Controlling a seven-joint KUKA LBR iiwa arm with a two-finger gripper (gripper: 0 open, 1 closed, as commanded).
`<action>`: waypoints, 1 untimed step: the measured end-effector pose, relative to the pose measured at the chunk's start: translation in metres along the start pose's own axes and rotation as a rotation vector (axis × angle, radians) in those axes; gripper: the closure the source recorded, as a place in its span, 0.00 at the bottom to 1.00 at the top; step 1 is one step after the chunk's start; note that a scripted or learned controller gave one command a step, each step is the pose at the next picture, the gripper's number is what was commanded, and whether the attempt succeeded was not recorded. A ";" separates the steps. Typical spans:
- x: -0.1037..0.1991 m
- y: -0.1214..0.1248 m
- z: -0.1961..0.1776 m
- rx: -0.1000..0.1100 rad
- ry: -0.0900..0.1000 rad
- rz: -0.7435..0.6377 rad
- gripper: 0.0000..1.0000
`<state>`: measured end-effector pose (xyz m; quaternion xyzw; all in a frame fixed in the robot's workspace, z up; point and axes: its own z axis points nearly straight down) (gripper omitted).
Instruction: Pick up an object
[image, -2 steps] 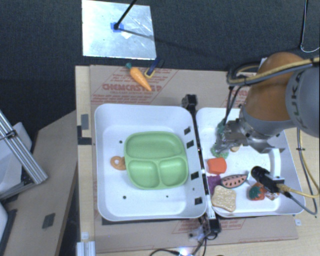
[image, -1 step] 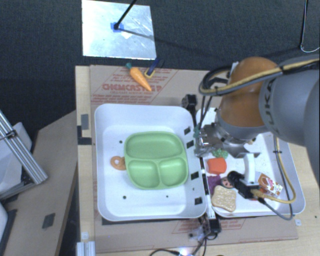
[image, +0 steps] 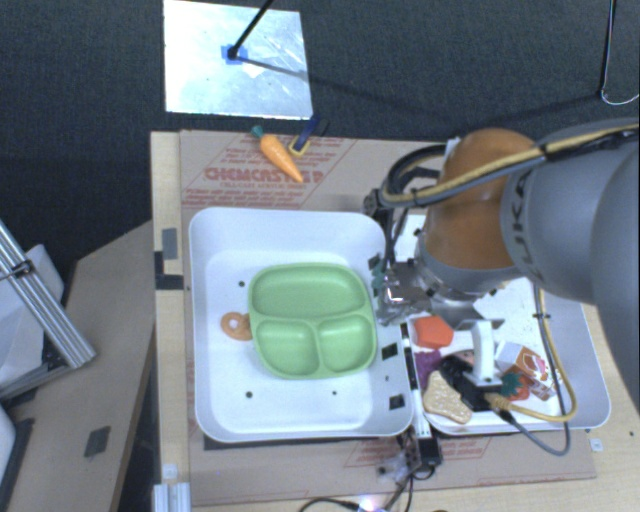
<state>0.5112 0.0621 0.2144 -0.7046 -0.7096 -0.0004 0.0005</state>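
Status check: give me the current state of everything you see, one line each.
Green divided plate: upright in left bin.
Orange ring: flat beside the plate.
Toy carrot: lying on the bench, outside both bins.
Orange block: in right bin.
Arm: over right bin.

Single fixed camera, mounted above the bench, looking down at a slant. Moderately near: both white bins fit in frame, left bin around centre, right bin toward 4 o'clock. The arm comes in from 3 o'clock, close to the lens, covering much of the right bin. Dark floor from 9 to 12 o'clock.
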 end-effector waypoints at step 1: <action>0.006 0.001 -0.003 -0.001 -0.001 0.000 1.00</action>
